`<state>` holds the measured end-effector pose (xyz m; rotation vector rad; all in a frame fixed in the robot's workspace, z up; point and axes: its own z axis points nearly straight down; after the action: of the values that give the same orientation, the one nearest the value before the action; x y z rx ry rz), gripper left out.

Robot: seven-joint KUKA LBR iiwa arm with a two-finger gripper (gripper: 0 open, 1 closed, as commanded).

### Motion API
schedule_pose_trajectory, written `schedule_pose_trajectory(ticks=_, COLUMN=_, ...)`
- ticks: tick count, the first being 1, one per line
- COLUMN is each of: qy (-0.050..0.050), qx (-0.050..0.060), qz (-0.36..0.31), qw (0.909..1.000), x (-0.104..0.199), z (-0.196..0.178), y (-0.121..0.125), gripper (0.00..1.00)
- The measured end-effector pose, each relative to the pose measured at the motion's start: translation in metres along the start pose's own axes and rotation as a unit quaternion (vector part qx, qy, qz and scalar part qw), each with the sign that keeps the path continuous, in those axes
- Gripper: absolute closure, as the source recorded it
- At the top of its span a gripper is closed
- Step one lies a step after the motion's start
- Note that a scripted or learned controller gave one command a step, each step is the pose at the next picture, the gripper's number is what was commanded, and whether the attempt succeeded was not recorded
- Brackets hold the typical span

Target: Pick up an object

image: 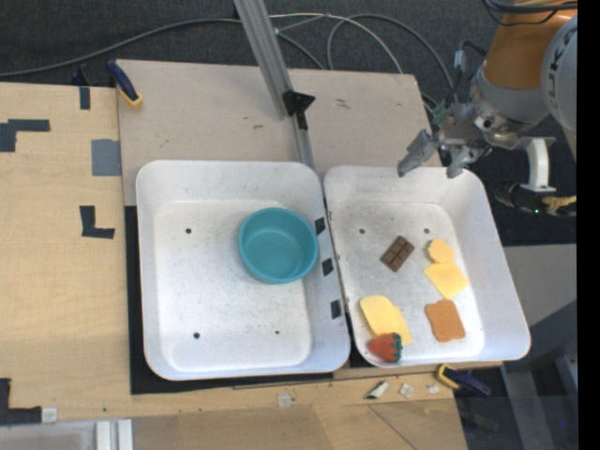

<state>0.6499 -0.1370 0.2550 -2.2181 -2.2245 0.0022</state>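
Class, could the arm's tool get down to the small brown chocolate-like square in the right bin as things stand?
Probably yes: the tool hangs above that bin's far rim, and the brown square lies alone on the floor, apart from the yellow pieces.

A grey metal pole (265, 45) slants over the counter (56, 251), left of the claw (434, 162). A blue-and-yellow clamp (125, 82) lies far left.

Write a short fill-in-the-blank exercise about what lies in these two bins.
1. The round teal plastic bowl sits in the ____ white bin.
2. The small brown chocolate-like block lies in the ____ white bin.
3. The red strawberry-like toy touches a ____ flat piece.

Missing words: left; right; yellow
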Motion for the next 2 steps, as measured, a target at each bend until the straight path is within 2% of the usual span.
schedule_pose_trajectory(ticks=1, qy=0.0, qx=0.0, qz=0.0, qw=1.0, x=0.0, z=0.0, y=0.0, gripper=0.0)
schedule_pose_trajectory(ticks=2, qy=0.0, qx=0.002, qz=0.0, qw=1.0, x=0.0, z=0.048, y=0.008, gripper=0.0)
